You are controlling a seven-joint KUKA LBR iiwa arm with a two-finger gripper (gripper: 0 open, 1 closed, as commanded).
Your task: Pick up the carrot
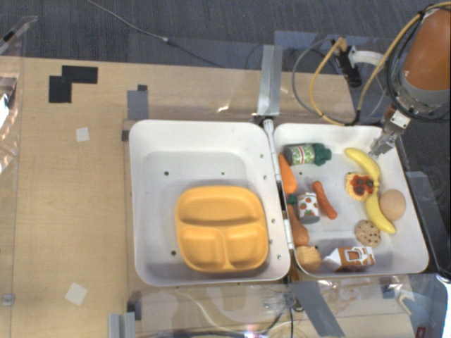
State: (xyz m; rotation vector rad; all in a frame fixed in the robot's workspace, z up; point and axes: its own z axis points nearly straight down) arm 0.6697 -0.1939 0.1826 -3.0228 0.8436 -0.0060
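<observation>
The carrot (287, 174) is a slim orange piece lying lengthwise along the left wall of the right bin (416, 248), just below a green bottle (307, 153). My gripper (387, 142) hangs over the bin's far right corner, well to the right of the carrot and just beyond the upper end of a banana (362, 161). Nothing is seen held in it. The orange-banded wrist (426, 62) rises above it at the right edge.
The right bin also holds a red sausage (324, 199), a small carton (308, 208), a pasta plate (360, 185), a second banana (381, 214), an egg (393, 204), a cookie (367, 232) and a brown carton (352, 257). A yellow divided plate (222, 227) sits in the left bin (151, 189). Cables (331, 76) loop behind.
</observation>
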